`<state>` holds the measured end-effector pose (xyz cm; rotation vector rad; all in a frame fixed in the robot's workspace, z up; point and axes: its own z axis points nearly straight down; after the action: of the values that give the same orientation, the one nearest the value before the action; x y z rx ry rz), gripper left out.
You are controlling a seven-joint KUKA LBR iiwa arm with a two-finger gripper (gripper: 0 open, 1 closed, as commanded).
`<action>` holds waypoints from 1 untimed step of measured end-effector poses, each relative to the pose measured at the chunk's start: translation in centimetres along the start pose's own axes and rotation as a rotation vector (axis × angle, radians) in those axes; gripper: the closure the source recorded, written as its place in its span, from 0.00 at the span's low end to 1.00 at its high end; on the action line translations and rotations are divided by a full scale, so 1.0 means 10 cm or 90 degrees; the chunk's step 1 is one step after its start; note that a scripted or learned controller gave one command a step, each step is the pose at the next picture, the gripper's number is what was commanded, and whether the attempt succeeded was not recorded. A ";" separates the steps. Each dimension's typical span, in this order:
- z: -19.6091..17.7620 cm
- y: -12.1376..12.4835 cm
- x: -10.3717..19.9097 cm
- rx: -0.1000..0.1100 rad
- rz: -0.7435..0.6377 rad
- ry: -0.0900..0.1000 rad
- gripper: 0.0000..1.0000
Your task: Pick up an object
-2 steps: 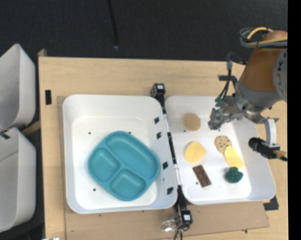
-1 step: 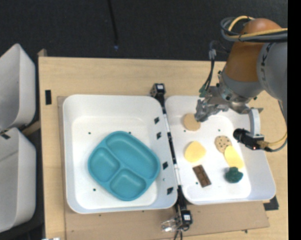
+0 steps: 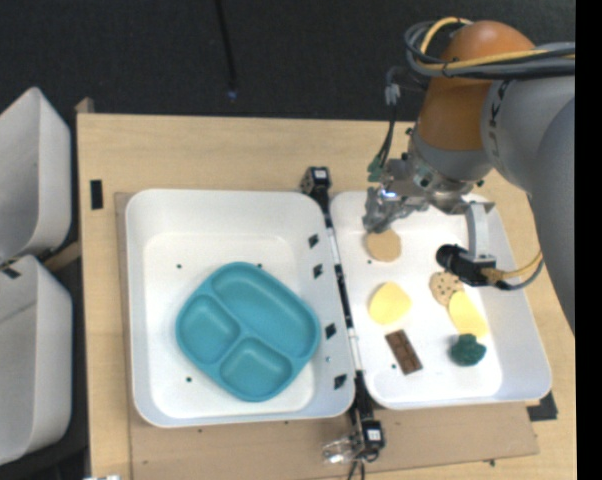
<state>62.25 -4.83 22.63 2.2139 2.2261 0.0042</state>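
Taking the round tan cookie-shaped piece (image 3: 383, 246) in the right shallow white bin (image 3: 516, 363) as landmark: the two-finger gripper (image 3: 384, 208) stands just behind it. Before it lies the pale yellow rounded piece (image 3: 389, 303), and farther before that the brown rectangular bar (image 3: 403, 351). To its right and nearer are the speckled tan cracker (image 3: 442, 288), the yellow oval piece (image 3: 467, 314) and the dark green lumpy piece (image 3: 467, 349). Well to its left, in the left shallow white bin (image 3: 151, 228), lies the teal three-compartment plastic tray (image 3: 246, 330).

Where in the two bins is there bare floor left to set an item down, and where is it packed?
Left bin: bare floor rings the teal tray, widest along the far side. Right bin: a bare strip along the near wall, below the brown bar and green piece. Crowded between tan disc, yellow pieces and the end effector.
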 end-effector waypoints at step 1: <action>0.04 0.15 0.49 0.001 0.000 0.000 1.00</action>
<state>63.77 0.03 22.26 2.2138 2.2275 0.0029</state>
